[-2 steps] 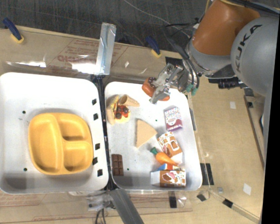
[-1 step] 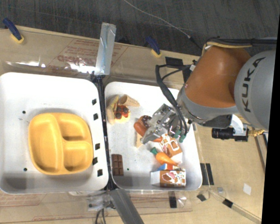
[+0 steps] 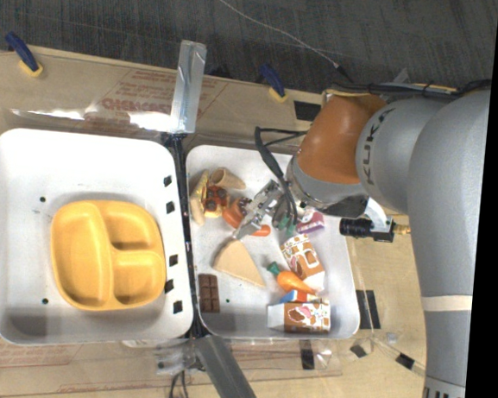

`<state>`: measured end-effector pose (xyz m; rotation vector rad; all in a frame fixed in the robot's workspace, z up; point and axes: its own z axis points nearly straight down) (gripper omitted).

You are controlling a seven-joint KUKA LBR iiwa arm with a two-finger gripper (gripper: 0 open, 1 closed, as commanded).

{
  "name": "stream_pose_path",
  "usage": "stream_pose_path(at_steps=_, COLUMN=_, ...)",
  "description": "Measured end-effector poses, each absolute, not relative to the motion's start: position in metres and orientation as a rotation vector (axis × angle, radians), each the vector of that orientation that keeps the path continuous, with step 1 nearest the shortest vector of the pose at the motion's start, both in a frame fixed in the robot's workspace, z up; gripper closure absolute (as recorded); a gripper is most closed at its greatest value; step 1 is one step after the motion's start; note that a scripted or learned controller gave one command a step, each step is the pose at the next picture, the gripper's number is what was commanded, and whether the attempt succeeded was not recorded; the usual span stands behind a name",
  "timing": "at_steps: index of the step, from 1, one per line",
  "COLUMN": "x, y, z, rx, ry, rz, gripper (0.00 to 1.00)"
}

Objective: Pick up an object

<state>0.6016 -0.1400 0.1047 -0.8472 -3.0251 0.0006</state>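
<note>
My gripper reaches down into the right bin, its metal fingers spread a little just above a tan cheese wedge. Nothing sits between them. To the gripper's left lies a cluster of toy food in brown, red and yellow. A small red piece lies right beside the fingertips. On the right are a carrot, a small printed carton and a larger printed carton. A chocolate bar lies at the bin's lower left.
The left bin holds a yellow divided plate. The grey arm with its orange band covers the right bin's upper right corner. A purple item peeks out beneath the wrist.
</note>
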Motion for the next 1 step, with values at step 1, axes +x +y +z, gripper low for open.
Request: stream_pose_path(at_steps=1, x=0.6000, y=-0.1039, z=0.2059, rx=-1.058, ry=-2.960, rz=0.000, gripper=1.00)
